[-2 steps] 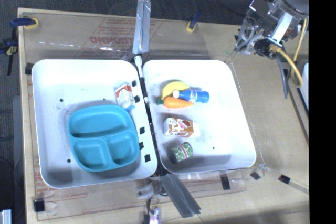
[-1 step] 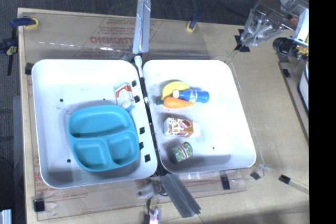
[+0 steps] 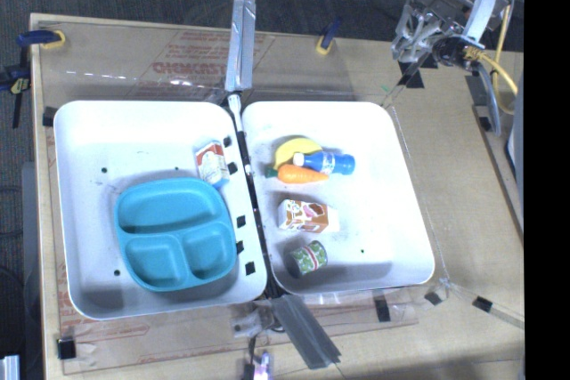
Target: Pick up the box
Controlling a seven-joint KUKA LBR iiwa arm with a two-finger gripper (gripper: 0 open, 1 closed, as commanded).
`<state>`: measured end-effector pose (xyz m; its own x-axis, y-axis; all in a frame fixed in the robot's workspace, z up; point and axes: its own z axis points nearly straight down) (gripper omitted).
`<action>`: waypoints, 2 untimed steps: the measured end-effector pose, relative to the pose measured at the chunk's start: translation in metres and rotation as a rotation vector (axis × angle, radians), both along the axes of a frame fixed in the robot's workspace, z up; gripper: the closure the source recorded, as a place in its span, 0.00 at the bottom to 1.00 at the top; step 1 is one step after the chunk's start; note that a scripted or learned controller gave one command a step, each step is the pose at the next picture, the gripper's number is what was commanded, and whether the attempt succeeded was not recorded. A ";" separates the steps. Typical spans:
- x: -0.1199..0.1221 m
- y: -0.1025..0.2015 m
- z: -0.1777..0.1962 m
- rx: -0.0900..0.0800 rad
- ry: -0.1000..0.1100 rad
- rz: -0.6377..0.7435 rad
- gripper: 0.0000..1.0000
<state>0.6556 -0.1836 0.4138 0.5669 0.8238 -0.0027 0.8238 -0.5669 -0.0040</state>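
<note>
The box (image 3: 304, 215), a small printed carton, lies flat in the middle of the right bin (image 3: 405, 191), with a green can (image 3: 308, 258) just nearer and a carrot (image 3: 303, 175), a blue bottle (image 3: 326, 162) and a banana (image 3: 295, 149) just beyond it. The tool (image 3: 419, 44) hangs over the desk (image 3: 463, 218) past the bin's far right corner, well apart from the box and carrying nothing; whether it is clenched or released, I cannot tell.

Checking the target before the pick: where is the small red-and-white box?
The small red-and-white box lies in the left bin, against the divider, just above the blue tray.
</note>
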 end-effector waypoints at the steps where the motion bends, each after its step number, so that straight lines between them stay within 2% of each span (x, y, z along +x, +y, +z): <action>1: 0.001 -0.002 -0.016 0.001 0.004 -0.529 1.00; 2: -0.028 -0.025 0.002 0.000 0.006 -0.756 1.00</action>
